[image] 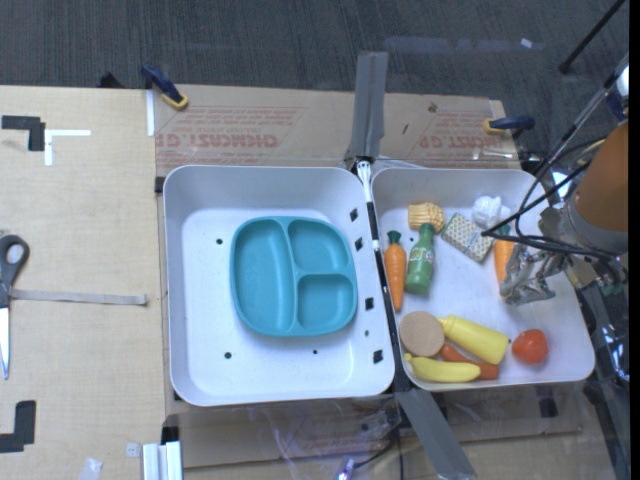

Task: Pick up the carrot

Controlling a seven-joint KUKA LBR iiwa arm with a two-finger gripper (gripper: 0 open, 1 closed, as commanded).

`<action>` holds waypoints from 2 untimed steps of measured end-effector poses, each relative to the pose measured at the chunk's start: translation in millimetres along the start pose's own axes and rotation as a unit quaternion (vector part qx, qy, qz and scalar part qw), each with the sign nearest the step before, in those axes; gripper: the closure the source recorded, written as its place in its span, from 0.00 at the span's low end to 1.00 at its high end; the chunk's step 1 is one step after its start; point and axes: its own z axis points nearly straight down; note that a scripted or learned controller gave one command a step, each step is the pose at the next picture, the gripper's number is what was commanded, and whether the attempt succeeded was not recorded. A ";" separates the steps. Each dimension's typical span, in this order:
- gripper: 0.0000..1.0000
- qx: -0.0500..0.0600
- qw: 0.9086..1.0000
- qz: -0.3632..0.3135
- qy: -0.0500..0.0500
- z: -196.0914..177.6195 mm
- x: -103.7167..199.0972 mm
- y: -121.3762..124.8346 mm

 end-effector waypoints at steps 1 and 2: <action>0.00 0.000 1.000 0.000 0.000 0.1 0.0 0.1; 1.00 0.002 1.000 -0.001 -0.003 -10.5 -2.6 -0.3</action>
